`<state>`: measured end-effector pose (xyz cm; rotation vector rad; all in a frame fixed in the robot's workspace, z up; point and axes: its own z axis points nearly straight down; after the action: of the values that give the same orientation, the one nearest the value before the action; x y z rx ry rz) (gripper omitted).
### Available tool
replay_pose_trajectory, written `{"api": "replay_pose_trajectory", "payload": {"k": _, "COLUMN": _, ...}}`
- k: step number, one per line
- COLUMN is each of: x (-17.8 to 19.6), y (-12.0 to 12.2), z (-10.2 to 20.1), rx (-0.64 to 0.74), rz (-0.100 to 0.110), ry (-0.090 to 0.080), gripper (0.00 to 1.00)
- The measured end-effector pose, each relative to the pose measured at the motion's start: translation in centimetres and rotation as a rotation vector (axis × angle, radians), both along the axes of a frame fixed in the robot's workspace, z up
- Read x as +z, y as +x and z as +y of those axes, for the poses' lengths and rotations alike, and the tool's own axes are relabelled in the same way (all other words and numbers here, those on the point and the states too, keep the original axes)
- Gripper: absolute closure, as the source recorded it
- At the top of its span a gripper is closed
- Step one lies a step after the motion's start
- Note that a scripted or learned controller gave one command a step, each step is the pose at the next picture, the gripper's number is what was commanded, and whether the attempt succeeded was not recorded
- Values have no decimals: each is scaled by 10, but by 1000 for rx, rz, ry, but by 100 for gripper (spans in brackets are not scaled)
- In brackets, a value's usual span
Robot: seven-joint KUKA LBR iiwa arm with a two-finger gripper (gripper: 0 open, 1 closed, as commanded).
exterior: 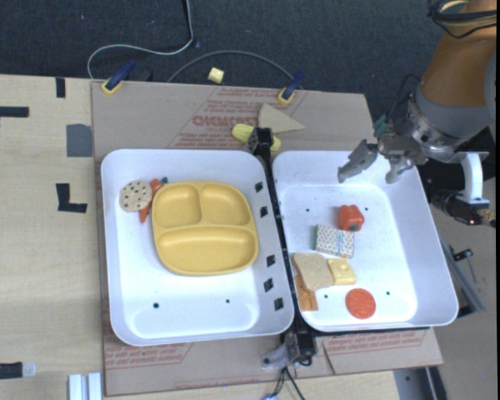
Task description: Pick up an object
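Observation:
My gripper (373, 166) hangs open over the back edge of the right bin (425, 248), with nothing between its two fingers. Below it in that bin lie a red pepper-like toy (350, 217), a checkered blue-green block (334, 241), a tan bread slice (314, 269), a yellow cheese piece (343, 272), an orange strip (305, 296) and a red round disc (361, 303). The red toy is the nearest to the gripper, a short way in front and slightly left of it.
The left bin (129, 298) holds a yellow divided plate (204, 227), a cookie (134, 195) and a small orange-red piece (156, 187). A black clamp strip (270, 223) runs between the bins. Cables and yellow clips lie at the back of the cardboard.

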<state>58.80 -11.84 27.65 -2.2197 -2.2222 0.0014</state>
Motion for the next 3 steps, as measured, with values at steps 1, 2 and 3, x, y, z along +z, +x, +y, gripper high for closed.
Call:
{"api": "replay_pose_trajectory", "payload": {"k": 1, "x": -91, "y": 13, "z": -24, "rx": -3, "rz": 7, "ry": 0, "gripper": 0}}
{"api": "replay_pose_trajectory", "payload": {"k": 2, "x": -196, "y": 16, "z": -31, "rx": 0, "rz": -5, "ry": -4, "gripper": 0}}
{"api": "replay_pose_trajectory", "payload": {"k": 3, "x": -179, "y": 18, "z": -32, "rx": 0, "rz": -8, "ry": -4, "gripper": 100}}
